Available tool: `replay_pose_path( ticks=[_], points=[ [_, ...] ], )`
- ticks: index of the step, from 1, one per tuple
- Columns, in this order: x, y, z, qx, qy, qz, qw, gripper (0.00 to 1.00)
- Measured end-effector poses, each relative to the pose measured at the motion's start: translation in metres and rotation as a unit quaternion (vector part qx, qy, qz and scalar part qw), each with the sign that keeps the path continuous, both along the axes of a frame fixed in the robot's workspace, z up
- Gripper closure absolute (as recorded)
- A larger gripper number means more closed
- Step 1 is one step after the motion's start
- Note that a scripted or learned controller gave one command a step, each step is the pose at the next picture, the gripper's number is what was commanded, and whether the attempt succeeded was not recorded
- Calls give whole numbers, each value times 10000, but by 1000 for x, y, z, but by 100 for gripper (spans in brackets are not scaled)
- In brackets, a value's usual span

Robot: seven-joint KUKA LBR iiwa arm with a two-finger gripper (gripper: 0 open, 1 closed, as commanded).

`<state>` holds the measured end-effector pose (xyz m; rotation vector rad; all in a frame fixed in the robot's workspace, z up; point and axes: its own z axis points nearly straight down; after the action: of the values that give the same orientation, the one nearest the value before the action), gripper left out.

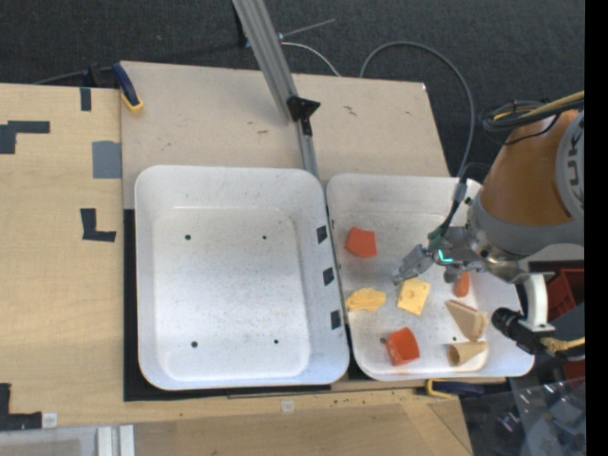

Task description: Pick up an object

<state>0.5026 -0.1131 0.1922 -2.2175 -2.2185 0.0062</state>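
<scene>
Two tan wedges (465, 331), two orange blocks (403, 346), two yellow pieces (412, 297) fill the right bin (380, 190); gripper (414, 264) state unclear.

1. A light wooden bench (218, 122) with scuffed, pale board panels carries everything.
2. Two shallow white plastic bins sit on it side by side, touching: the left bin (152, 255) and the right bin (380, 193).
3. A slanted grey metal pole (271, 50) rises from the bench behind the bins.
</scene>
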Motion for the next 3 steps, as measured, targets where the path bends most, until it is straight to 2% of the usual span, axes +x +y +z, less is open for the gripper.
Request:
replay_pose_path(
  ticks=[1,2,3],
  points=[
    [1,0,2,-1,-21,6,10000,0],
    [-2,-2,-42,2,6,0,10000,0],
    [-5,-2,-79,-24,-65,-7,10000,0]
  ],
)
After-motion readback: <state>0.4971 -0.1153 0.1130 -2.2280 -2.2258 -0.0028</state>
